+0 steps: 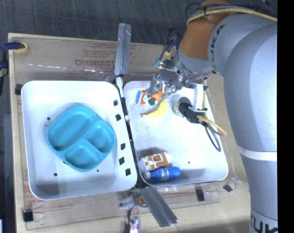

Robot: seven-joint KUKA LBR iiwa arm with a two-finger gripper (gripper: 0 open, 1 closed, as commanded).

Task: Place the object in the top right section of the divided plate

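Over right bin's far edge, jaws [155,89] at small orange-white object [148,98] beside banana [156,110]; closure: cannot tell. Pick step. Next: secure, lift, carry to divided plate [80,138], left bin.

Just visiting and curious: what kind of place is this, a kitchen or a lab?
Most likely a robotics lab test bench, not a kitchen. A grey arm reaches over two white bins, one holding a blue divided plate, the other toy-like items such as a banana.
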